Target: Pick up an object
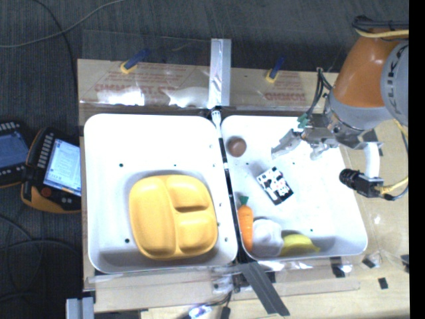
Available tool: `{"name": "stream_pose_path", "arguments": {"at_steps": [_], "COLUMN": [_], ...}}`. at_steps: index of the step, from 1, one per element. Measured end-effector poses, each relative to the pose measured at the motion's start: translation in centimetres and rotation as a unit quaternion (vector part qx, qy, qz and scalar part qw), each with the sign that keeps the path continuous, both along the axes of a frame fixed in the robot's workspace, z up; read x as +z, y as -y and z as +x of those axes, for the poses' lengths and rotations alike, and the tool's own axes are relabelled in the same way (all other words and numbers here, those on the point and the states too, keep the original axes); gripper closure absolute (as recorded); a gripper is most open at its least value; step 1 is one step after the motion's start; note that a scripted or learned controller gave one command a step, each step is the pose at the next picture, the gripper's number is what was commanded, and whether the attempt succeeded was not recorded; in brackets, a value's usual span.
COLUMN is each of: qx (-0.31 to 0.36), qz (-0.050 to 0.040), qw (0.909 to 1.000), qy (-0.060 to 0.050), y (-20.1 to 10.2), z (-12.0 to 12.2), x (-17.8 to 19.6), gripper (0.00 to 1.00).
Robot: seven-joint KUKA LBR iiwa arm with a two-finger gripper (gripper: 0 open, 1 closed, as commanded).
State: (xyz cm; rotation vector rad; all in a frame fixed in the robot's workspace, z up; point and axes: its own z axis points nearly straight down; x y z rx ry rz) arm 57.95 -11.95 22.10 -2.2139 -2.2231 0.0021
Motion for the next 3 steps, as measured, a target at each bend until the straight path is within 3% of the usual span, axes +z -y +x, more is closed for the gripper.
{"name": "stream_pose_path", "arguments": {"at_steps": [1,2,3], "qx": [0.034,0.033,0.082], "qz": [-0.0004,0.0016,-0.0008], "qw": [0.9994,0.9994,0.9966], "qy": [0.003,0.001,0.0], "y": [-2.6,-2.6,-11.8], "z": [-5.4,-5.4,-3.7], "x": [-12.8,-12.0,0.9], "gripper": [0.0,1.0,1.0]}}
